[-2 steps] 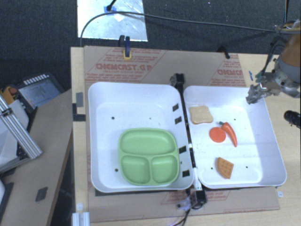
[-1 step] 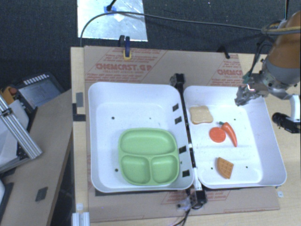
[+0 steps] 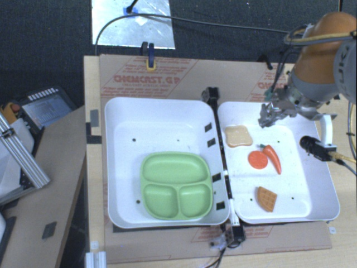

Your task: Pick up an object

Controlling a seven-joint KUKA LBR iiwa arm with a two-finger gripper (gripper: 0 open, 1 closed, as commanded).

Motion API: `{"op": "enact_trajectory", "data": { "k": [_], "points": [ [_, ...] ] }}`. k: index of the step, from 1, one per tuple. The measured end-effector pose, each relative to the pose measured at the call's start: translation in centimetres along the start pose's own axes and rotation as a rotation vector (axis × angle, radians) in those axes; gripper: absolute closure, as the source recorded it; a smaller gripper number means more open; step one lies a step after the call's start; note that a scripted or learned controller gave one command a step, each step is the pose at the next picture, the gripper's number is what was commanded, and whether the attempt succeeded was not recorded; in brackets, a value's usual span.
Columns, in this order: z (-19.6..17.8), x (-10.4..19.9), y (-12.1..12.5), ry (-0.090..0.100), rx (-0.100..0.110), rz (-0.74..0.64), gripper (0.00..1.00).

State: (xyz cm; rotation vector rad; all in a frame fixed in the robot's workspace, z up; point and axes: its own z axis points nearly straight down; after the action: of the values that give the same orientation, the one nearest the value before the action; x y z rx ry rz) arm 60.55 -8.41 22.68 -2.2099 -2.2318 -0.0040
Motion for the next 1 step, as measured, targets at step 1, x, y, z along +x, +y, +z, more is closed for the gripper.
{"op": "enact_trajectory", "data": {
  "k": [1],
  "points": [
    [1.00, 5.32, -0.84, 0.000, 0.000, 0.001, 1.00]
  ]
}}
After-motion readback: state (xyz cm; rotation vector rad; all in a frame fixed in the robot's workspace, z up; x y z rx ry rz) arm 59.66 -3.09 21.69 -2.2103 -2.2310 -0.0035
